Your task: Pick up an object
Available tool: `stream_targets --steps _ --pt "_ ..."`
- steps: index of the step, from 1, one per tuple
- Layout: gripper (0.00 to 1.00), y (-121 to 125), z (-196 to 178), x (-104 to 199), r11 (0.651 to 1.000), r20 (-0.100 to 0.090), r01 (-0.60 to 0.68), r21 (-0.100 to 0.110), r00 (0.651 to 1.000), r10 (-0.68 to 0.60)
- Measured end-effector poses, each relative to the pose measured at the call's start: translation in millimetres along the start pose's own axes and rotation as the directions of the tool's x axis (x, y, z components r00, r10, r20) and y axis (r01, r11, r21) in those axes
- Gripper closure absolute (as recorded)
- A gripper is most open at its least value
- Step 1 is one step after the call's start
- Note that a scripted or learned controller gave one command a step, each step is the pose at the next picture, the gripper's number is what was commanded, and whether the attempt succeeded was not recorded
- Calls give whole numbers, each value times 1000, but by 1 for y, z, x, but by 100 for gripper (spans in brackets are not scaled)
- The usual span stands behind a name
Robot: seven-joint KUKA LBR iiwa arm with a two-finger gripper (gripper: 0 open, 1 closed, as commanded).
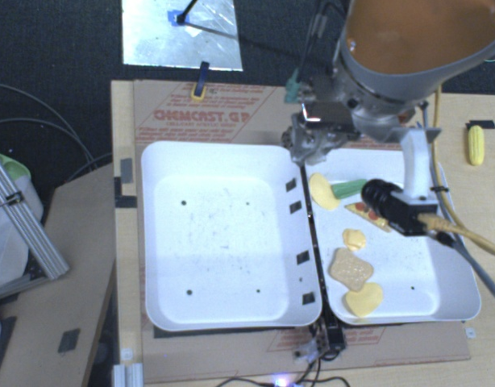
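Nearest the camera, a yellow heart-shaped piece (363,300) lay in the right bin (457,297); the gripper (312,139) hovered over that bin's far corner, nothing visibly held, apparently approaching; next needs descending onto something.

Even, bright overhead light – the white bins (215,240) glare slightly, the close arm (417,22) blurs.

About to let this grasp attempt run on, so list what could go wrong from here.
1. The gripper hangs at the right bin's far left corner, over the rim: coming down, it might strike the wall, not an object.
2. The yellow pieces, the tan cracker and the green piece lie close together, so a grasp may nudge neighbours or catch two.
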State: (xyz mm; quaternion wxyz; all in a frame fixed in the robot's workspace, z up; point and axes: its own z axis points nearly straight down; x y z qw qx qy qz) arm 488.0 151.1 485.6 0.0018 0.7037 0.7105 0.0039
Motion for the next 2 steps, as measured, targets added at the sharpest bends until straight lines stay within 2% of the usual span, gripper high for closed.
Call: stream_targets --steps 1,2 --pt "100 -2 61 -28 1000 4 -12 10 1000 12" --pt "100 -1 46 -26 1000 2 -6 3 1000 6"
